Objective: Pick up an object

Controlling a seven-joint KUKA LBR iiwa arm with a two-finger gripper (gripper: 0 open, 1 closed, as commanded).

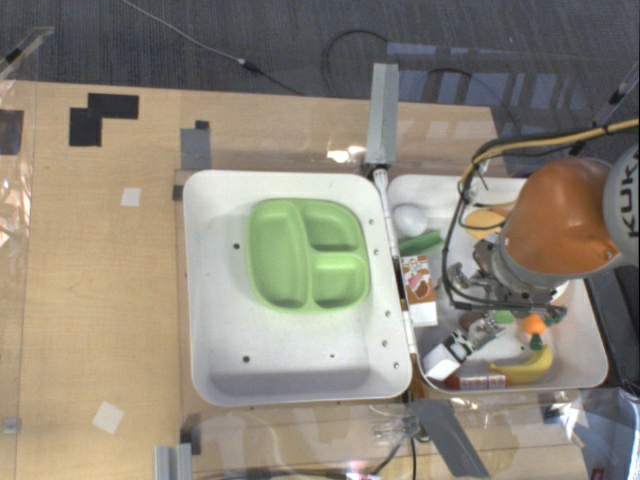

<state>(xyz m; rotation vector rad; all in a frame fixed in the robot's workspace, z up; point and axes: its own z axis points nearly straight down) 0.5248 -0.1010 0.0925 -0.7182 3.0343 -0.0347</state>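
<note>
Here, pincer (487, 325) low among crowded right bin (597, 363) clutter.

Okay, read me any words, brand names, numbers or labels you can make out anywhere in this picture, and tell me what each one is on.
"KU": large dark letters on the grey arm at the right edge; the rest is cut off.
The small carton in the right bin bears a printed picture label, too small to read.
The red tube beside the banana has markings too blurred to read.
The green tray in the left bin has no text.

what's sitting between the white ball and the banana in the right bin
In the camera view, between the white ball and the banana lie a green piece and the gripper.
</note>
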